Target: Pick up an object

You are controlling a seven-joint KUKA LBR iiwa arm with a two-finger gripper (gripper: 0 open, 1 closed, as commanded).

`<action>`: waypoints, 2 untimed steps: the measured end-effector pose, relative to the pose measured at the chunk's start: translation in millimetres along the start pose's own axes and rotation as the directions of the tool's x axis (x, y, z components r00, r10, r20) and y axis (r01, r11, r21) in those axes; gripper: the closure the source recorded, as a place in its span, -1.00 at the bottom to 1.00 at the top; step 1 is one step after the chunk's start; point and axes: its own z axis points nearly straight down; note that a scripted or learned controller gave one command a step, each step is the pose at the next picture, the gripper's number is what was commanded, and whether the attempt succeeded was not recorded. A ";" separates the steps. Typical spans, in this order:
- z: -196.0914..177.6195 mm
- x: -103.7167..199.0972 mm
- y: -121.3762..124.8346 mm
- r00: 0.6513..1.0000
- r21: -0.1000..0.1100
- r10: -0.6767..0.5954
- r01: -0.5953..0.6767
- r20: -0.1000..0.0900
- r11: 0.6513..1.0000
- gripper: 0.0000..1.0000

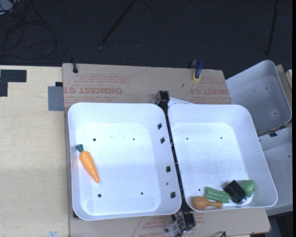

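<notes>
1. Lying on the floor of the white bin [116, 108] at the view's left, close to its left wall: an orange toy carrot [89, 166], green top pointing up-left, tip pointing down-right, well apart from everything else.
2. Crowding the near right corner of the white bin [212, 110] at the view's right: four small things.
3. Resting nearest the front wall there: a tan-orange gourd-shaped piece [205, 203], narrow end pointing right.
4. Lying just above it, slanted and touching or nearly touching it: a long green pod [216, 194].
5. Sitting against the pod's right end: a black block [235, 191], tilted, partly covering a rounded green piece [247, 186] beside the bin's right wall.
6. Running between the two bins, front to back: a black strip [168, 152].
7. Lying under both bins: a brown cardboard sheet [138, 85] with red print, resting on the pale wooden tabletop [24, 147].
8. Gripping the sheet's far edge: a blue and yellow clamp [198, 70].
9. Regarding the tool's state, wide or narrow: cannot tell.
</notes>
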 end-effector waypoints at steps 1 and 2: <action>44.7 48.2 0.3 1.000 0.008 -0.003 0.003 -0.003 1.000 1.00; 88.6 91.4 0.1 1.000 0.009 -0.003 0.003 -0.003 1.000 1.00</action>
